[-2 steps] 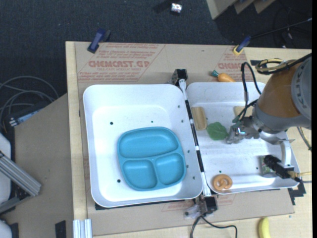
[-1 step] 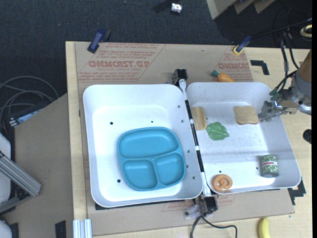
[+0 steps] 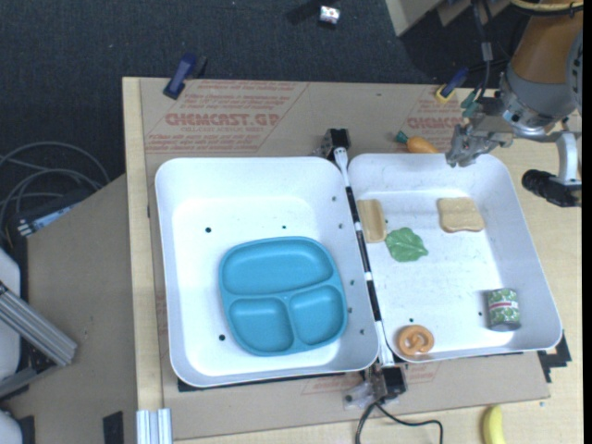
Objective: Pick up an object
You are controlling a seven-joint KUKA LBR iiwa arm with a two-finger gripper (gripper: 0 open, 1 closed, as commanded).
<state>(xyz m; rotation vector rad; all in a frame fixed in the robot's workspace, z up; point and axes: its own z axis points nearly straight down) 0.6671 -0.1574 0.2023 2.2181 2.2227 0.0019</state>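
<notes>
The right bin (image 3: 518,248) holds several small things. A tan bread slice (image 3: 460,215) lies near its back. A second tan slice (image 3: 371,220) rests against the left wall. A green leafy piece (image 3: 405,244) sits between them. A green can (image 3: 503,308) stands at the right front, and an orange pretzel-like ring (image 3: 415,340) lies at the front. My gripper (image 3: 461,154) hangs over the bin's back rim, above and behind the bread slice, with nothing visibly between its fingers.
The left bin (image 3: 185,211) holds a blue divided tray (image 3: 279,294). An orange carrot-like piece (image 3: 418,143) lies on the cardboard behind the right bin. A yellow object (image 3: 492,425) lies at the front edge. Blue clamps (image 3: 184,74) hold the cardboard.
</notes>
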